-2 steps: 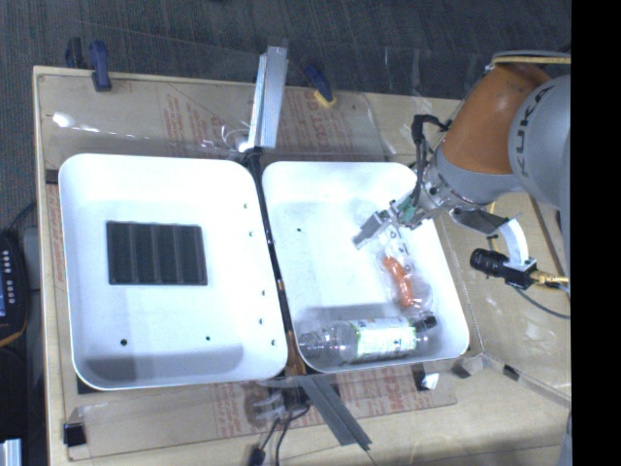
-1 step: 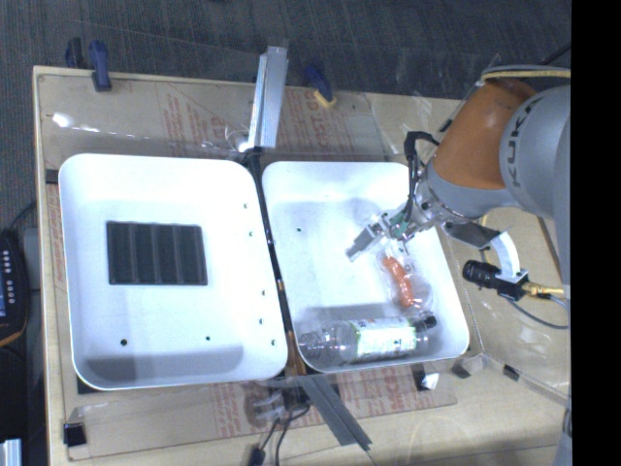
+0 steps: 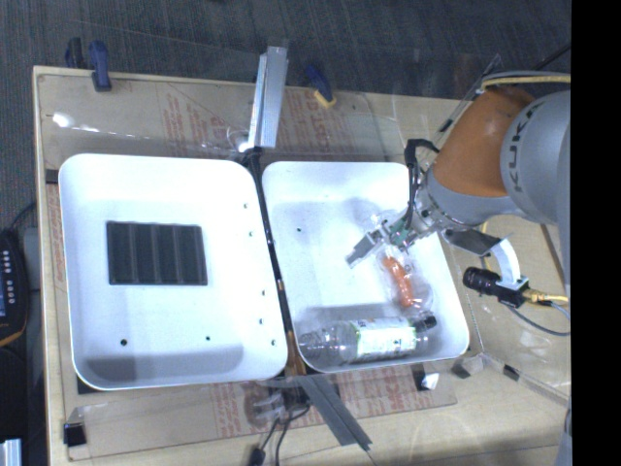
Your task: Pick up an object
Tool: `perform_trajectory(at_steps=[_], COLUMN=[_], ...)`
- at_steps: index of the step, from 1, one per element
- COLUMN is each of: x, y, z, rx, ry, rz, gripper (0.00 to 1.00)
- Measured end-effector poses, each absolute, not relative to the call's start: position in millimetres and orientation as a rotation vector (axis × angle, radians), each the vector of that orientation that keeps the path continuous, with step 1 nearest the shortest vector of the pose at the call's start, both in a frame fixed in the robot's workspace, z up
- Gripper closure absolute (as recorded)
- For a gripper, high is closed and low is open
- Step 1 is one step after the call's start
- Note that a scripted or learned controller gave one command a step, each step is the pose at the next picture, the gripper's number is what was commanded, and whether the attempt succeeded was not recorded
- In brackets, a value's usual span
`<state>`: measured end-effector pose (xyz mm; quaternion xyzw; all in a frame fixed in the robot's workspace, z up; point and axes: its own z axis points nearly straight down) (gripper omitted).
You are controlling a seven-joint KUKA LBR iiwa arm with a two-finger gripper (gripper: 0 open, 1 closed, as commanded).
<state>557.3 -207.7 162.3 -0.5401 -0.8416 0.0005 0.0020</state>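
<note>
Camera view: you look down at a slant on two shallow white bins set side by side; the grey arm [image 3: 505, 163] reaches in from the right.
Gripper [image 3: 381, 239]: low over the middle of the right bin [image 3: 320, 197], just at the far end of the orange packet [image 3: 401, 282]. You cannot tell how far open it is, nor whether it has hold of anything.
Orange packet: lies in the right half of the right bin, long axis running toward the near wall, in a clear wrapper.
Clear plastic bottle [image 3: 364, 341]: on its side along the near wall of the right bin, dark cap to the right, close to the near end of the packet.
Black ribbed panel [image 3: 156, 253]: flat in the middle of the left bin [image 3: 87, 183], well apart from the gripper.
Obstructions: you have a metal bar [image 3: 269, 95] standing at the far end of the seam between the bins; nothing lies over the packet except the gripper itself.
Surface: pale bench [image 3: 58, 115] under clear sheeting with red print; blue clamps [image 3: 99, 52] on its far edge.
Room: dark carpet floor [image 3: 146, 8] beyond the bench.
</note>
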Motion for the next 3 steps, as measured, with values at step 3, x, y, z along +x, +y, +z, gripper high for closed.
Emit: perform_trajectory(at_steps=[3], x=[578.5], y=[-190.0], z=[91.3], rx=[-1.474], ry=[-2.769], rz=[0.001], gripper=[0.0])
